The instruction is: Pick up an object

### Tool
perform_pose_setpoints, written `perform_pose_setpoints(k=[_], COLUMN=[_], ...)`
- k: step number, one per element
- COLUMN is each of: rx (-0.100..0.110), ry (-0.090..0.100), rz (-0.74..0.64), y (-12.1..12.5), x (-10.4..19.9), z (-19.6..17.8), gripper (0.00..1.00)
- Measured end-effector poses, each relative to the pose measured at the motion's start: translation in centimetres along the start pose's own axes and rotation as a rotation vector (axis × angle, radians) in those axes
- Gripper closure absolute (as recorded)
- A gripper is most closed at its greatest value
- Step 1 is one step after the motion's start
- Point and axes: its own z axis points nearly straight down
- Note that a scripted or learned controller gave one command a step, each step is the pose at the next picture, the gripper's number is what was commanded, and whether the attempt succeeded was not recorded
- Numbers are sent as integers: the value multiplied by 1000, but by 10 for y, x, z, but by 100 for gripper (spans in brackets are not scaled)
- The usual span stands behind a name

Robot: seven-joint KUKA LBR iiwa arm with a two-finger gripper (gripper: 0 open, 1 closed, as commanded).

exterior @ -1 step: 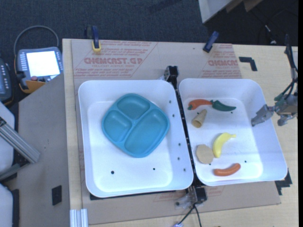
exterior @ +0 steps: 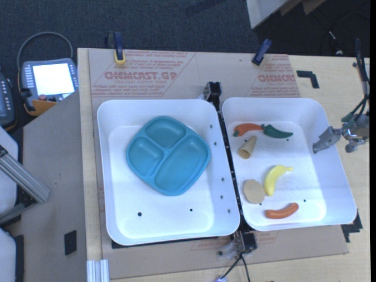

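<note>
Reading "CHEMCAST GP" on bench sheet (exterior: 141,74) | blue plate (exterior: 168,155) in left bin (exterior: 111,175) | right bin (exterior: 329,175): banana (exterior: 276,178), sausage (exterior: 282,211), carrot (exterior: 261,128) | gripper (exterior: 329,138) at right bin's right rim; finger state unclear

My one camera sat fixed above the bench (exterior: 88,157) and looked down at a slant. It stood far enough back to take in both white bins (exterior: 111,157), which filled mid-frame, with dark floor across the top and my arm's end at right.
</note>
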Motion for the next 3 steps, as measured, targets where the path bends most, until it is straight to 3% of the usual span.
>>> perform_pose_setpoints(k=[2, 3], rx=[8, 5], ry=[4, 3], rz=[1, 1], y=[-15, -15], x=[1, 2], z=[117, 154], gripper=[0, 0])
